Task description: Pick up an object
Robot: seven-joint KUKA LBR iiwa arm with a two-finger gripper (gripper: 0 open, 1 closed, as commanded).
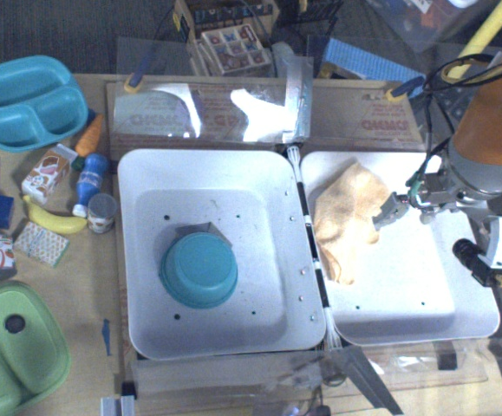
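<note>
A crumpled tan cloth (346, 219) lies in the left half of the right bin (424, 306). An upturned teal bowl (199, 269) sits in the middle of the left bin (146, 189). My gripper (401, 217) hangs low over the right bin, just right of the cloth. It is open, and its left finger (386, 214) touches the cloth's right edge. Nothing is held between the fingers.
Outside the bins, the bench's left side holds a blue divided tray (27, 100), a banana (53, 217), small bottles and cans, and green dishes (12, 354). Cardboard walls (198, 111) stand behind both bins. Bare white floor lies in the right bin's near half.
</note>
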